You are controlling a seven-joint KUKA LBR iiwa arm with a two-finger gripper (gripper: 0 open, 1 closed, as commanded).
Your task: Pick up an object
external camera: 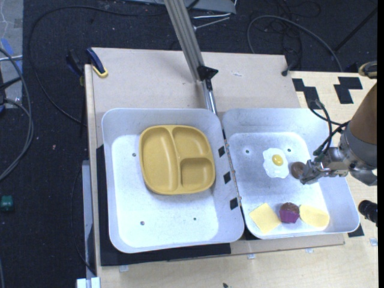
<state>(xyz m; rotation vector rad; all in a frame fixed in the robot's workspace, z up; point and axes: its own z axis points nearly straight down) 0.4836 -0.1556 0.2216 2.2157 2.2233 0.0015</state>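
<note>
I cannot read any text, label, brand or number on the things in front of me.

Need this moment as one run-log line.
gripper: low in right bin, beside fried egg toy | purple item between two yellow pieces at near wall | yellow tray in left bin

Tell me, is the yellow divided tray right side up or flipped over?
Right side up. The yellow divided tray lies flat in the left bin, and its three compartments face upward, with raised ridges between them.
</note>
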